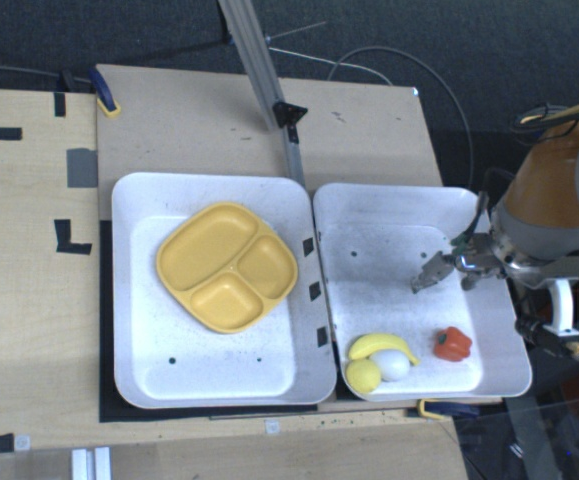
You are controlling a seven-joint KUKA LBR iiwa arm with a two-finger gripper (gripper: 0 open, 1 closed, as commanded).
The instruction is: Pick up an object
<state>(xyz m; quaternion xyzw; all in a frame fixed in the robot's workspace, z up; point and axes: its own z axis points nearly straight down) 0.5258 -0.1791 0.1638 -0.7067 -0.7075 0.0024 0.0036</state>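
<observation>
The gripper (449, 271) hovers above the red pepper (452, 344), fingers spread and empty, so the approach step likely needs a descent.

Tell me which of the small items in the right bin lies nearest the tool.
The red item. It sits apart toward the bin's right side, just below the tool, while the banana, lemon and white item cluster farther left.

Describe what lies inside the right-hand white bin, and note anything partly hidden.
Inside the right bin lie a banana, a yellow lemon-like fruit, a white ball tucked partly under the banana, and a red pepper-like item. The gripper hangs above its floor.
</observation>
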